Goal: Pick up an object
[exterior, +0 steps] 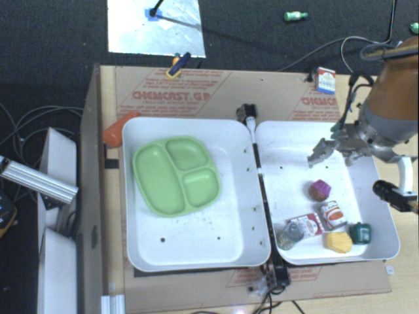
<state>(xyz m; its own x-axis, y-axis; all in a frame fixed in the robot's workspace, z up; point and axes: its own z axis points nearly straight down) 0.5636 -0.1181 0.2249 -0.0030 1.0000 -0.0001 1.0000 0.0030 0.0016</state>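
Dark carpet is surrounding a cardboard-topped bench (196,93) that is carrying two white bins. A green tray (175,175) is lying in the left bin (150,250). The right bin (288,142) is holding the candidates, all clustered toward its near end: a purple ball (319,190), a small can (332,214), a packet (298,229), a yellow piece (338,242) and a green block (360,233). The gripper (323,152) is hovering over the bin's bare far half, near the ball; whether its fingers are spread or pressed together I cannot tell. The ball is sitting apart from the rest, so it is probably the cleanest target. Centring above it before descending should keep the fingers from nudging the can just beside it.
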